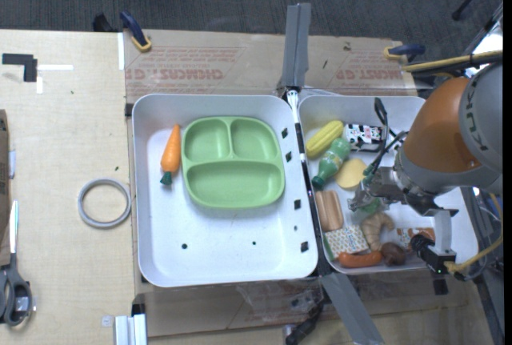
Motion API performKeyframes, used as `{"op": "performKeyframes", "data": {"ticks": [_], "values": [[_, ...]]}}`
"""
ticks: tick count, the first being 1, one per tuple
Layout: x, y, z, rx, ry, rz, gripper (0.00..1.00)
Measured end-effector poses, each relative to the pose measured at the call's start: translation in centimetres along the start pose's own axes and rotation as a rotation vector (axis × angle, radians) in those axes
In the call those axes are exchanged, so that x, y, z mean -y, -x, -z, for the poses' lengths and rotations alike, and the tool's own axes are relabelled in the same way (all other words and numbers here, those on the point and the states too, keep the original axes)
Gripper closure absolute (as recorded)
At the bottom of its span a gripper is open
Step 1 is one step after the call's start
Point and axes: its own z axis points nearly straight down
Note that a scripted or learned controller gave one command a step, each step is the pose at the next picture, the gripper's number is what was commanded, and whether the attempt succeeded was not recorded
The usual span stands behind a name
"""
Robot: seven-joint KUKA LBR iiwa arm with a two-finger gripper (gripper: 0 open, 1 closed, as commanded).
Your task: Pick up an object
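My gripper (370, 200) hangs low in the right bin (448, 227), under the grey and orange arm (440, 135). It is above a tan toy (378, 226) and just right of a pink wafer-like piece (329, 210). Near it lie a yellow corn-like toy (323, 137), a green bottle (330, 160), a pale yellow round piece (350, 173), a black-and-white item (364, 134), a patterned cracker (346, 241), a red sausage (360, 258) and a brown lump (394, 253). The arm hides part of the bin's right side.
The left bin (224, 247) holds a green divided plate (234, 161) and an orange carrot (170, 149) beside it. On the bench to the left lie a grey tape ring (105, 202) and scissors (12, 287). A blue clamp (136, 31) sits at the back.
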Motion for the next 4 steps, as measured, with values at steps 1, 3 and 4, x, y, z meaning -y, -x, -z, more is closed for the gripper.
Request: {"op": "performKeyframes", "data": {"ticks": [1,3,4], "values": [[-3.9,-5.6,9.0,-0.001,-0.003,-0.033,1.00],[0.3,0.1,8.0,-0.002,-0.004,0.133,0.00],[-2.5,0.0,-0.4,-0.002,-0.004,0.140,0.00]]}}
